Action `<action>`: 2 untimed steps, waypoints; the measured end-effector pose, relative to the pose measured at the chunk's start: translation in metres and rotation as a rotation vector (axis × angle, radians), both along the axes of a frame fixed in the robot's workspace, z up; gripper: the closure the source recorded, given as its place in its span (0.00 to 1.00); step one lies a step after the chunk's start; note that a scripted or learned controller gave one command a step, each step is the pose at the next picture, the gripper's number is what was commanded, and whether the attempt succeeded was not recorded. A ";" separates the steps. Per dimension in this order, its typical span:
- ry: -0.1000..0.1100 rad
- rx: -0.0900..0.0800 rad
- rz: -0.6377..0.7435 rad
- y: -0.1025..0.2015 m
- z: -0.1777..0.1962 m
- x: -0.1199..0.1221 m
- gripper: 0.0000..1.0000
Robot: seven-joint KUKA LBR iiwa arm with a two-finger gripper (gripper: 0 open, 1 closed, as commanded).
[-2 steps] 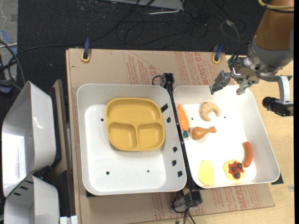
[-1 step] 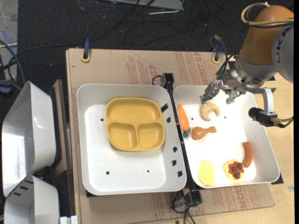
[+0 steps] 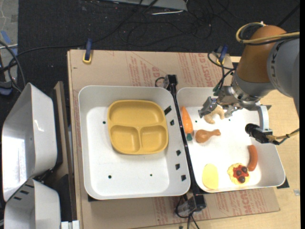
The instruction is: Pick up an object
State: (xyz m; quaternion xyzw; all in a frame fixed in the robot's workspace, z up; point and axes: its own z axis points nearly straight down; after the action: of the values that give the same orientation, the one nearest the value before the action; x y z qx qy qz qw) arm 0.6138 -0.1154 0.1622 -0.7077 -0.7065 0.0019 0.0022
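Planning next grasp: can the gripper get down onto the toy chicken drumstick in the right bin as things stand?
Probably yes. The toy chicken drumstick lies apart from the toy carrot with bare bin floor around it, and the gripper hangs just above and behind it in the right bin.

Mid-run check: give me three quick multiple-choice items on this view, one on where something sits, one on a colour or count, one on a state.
1. Where is the divided tray?
A. left bin
B. right bin
C. on the bench outside the bins

2. What colour is the tray?
A. blue
B. yellow
C. black

3. How does the carrot lie?
A. standing upright mid-bin
B. flat along the right bin's left wall
C. on the tray

Answers:
1 A, it sits in the left bin.
2 B, it is plainly yellow.
3 B, it lies against the right bin's left wall, while the hand is over a pale item at the bin's upper part.
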 end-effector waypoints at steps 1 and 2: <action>-0.003 0.000 0.000 0.007 -0.046 -0.004 0.00; -0.007 -0.001 -0.001 0.007 -0.033 -0.003 1.00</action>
State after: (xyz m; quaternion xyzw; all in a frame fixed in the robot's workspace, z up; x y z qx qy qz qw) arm 0.6113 -0.1084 0.1289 -0.7080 -0.7062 -0.0002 -0.0006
